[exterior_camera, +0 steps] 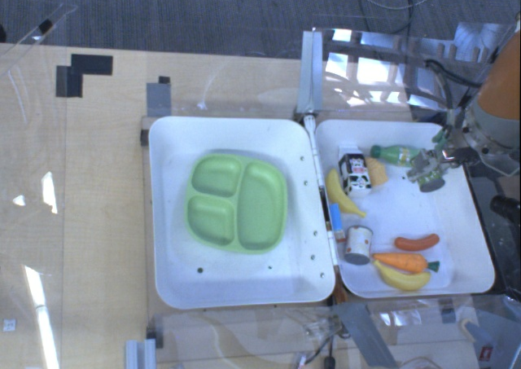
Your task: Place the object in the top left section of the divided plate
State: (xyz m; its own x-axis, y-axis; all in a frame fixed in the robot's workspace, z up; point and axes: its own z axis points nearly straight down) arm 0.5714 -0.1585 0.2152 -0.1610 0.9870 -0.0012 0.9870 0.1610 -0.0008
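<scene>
**Operator:** Where is the plate, and which object counts as the task's?

**Describer:** You have a green divided plate (238, 204) lying flat in the middle of the left bin (171, 278). It has three sections: two smaller ones on its left side, one far and one near, and one long section down its right side. All three look bare. Which object is meant I cannot tell; every loose item lies in the right bin (472, 221).

**Operator:** What is in that bin?

**Describer:** Along its left wall you have a banana (342, 195), and just right of it a small black and white carton (354, 173) with a yellowish item touching its right side. Near to those, a small can (357, 243) lies beside a blue stick at the divider. At the far side a green bottle (396, 153) lies on its side. Toward the near right you have a red sausage (417, 241), then a carrot (402, 261), then a second banana (404, 278) touching the carrot's near edge.

**Operator:** And the gripper?

**Describer:** The gripper (429, 173) sits low over the far right part of the right bin, just right of the green bottle's end, with the arm (496, 107) entering from the right. Its fingers look slightly parted, but you should treat that as uncertain; I cannot tell how far apart they are. Nothing shows between them.
</scene>
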